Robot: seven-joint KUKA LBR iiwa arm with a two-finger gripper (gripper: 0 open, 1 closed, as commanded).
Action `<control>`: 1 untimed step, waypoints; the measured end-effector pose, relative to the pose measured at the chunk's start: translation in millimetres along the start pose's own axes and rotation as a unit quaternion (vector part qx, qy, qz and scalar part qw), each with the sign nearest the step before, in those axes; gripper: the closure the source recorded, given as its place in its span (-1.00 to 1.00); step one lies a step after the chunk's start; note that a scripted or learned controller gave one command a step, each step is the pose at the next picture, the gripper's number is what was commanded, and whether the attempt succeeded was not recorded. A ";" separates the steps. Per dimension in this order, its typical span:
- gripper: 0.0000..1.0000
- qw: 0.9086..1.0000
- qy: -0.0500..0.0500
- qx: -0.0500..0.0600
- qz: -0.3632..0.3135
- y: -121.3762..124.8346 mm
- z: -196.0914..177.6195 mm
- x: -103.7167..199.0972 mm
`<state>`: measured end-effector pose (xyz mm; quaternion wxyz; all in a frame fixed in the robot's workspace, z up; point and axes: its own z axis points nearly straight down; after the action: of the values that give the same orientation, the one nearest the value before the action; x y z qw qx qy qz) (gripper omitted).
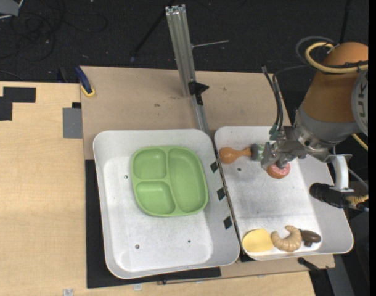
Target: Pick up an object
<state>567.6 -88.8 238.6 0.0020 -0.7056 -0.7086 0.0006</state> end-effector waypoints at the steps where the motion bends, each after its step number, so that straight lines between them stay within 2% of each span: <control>1: 1.00 1.000 0.000 0.000 0.000 4.0 4.4 62.7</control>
<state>571.3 -26.1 234.3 0.0021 -0.7053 -0.7089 0.0006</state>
